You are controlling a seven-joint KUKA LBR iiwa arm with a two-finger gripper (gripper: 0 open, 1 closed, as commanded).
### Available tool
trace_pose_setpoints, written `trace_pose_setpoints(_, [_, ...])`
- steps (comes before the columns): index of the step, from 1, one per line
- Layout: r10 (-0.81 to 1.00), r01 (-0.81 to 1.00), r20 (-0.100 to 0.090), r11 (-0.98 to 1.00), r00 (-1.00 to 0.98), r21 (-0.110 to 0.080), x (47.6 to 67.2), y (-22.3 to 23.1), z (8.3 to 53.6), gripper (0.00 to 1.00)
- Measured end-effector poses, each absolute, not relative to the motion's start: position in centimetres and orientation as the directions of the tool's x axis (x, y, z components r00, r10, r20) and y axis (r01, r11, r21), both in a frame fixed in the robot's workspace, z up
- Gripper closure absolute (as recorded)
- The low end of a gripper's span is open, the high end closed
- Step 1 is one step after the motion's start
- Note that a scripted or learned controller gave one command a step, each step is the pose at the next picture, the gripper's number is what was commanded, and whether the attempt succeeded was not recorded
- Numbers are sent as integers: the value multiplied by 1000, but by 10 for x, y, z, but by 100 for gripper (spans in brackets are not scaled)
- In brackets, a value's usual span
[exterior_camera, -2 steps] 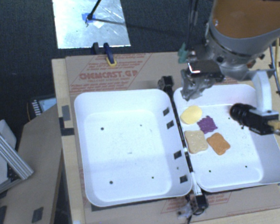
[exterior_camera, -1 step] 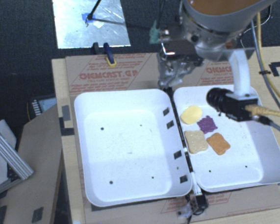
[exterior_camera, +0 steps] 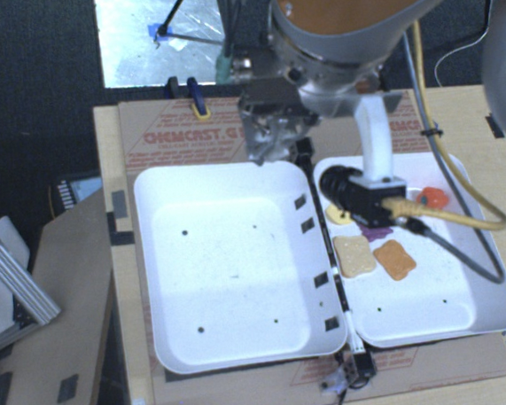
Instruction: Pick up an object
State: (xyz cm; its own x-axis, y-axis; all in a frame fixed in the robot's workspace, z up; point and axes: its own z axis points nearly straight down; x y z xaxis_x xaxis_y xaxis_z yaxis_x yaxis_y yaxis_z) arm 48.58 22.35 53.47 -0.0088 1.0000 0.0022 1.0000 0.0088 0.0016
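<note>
The right bin (exterior_camera: 477, 309) holds several small objects: a tan square piece (exterior_camera: 356, 255), an orange piece (exterior_camera: 395, 260), a red-orange object (exterior_camera: 432, 197), a purple scrap (exterior_camera: 377, 230) and a bit of yellow (exterior_camera: 336, 213). My gripper (exterior_camera: 270, 144) hangs under the grey wrist at the far edge of the left bin (exterior_camera: 239, 332), near the divider. It is above and left of the objects and touches none of them. A white and black fitting (exterior_camera: 369, 186) with a yellow cable (exterior_camera: 468, 212) partly hides the far objects.
The bins sit on brown cardboard (exterior_camera: 175, 133). A black hinged divider (exterior_camera: 325, 252) runs between them. A blue and yellow clamp (exterior_camera: 197, 100) stands at the cardboard's far edge. A metal rail (exterior_camera: 11, 274) lies off the bench at the left.
</note>
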Motion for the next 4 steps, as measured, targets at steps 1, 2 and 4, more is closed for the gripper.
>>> trace_pose_setpoints(1, [1000,1000,1,0,0,4,536,235,535,100])
trace_pose_setpoints(2, [1000,1000,1,2,-2,2,534,234,535,0])
trace_pose_setpoints(4, [1000,1000,2,4,-4,4,534,234,546,0])
